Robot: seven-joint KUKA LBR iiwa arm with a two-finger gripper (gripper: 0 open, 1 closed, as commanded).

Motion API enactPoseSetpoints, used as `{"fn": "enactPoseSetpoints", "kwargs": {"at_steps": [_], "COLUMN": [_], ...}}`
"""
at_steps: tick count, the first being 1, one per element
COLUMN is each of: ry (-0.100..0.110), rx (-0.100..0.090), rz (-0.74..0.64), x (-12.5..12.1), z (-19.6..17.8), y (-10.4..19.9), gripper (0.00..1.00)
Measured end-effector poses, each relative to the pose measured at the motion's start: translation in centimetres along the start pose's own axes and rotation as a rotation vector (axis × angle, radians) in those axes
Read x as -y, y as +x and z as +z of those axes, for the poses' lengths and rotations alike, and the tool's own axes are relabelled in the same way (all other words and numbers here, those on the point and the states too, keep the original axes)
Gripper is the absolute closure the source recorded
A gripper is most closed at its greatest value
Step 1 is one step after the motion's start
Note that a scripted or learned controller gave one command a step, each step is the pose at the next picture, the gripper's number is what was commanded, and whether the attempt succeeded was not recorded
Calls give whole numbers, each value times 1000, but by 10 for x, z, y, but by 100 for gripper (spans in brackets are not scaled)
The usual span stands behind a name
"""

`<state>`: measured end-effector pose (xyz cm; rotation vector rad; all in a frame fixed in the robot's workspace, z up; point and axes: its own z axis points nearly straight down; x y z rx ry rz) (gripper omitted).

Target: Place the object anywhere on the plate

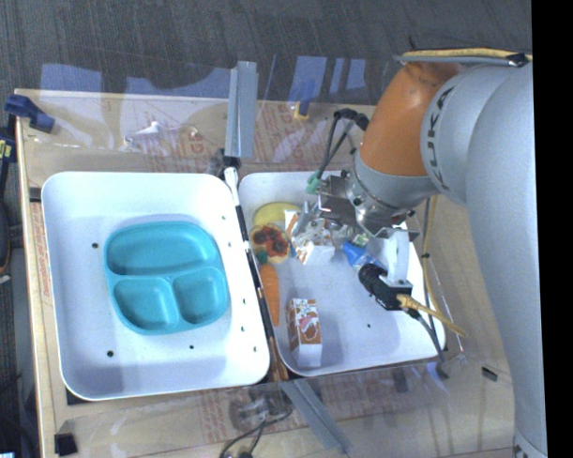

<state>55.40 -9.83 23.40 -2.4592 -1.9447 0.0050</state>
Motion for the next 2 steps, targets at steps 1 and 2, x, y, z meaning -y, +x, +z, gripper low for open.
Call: {"fn": "enactPoseSetpoints", "kwargs": {"at_steps": [1,2], "ry": [-3,-3], "rx": [2,2], "rz": [16,17], "x": [11,11], "z": [-2,-2], "y": [107,106], "gripper": [100,0]}}
